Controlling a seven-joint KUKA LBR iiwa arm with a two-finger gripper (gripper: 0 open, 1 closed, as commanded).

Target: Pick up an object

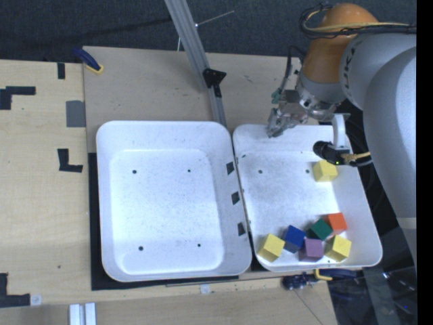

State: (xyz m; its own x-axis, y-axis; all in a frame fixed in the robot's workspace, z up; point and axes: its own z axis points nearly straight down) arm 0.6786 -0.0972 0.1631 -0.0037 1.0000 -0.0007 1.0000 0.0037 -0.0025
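From my station, the left bin [108,202] sits bare and the right bin [284,181] carries the blocks. My gripper [278,127] hangs over its far left corner; I cannot tell its state. The nearest pick, a lone yellow block [325,171], lies rightward and toward the near rim; the cluster [308,241] lies farther

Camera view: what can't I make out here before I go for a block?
- End effector: small and blurred at the right bin's far rim; its finger state is unreadable.
- Green block: partly covered by the orange block.
- Dark item below the right bin: too small to identify.
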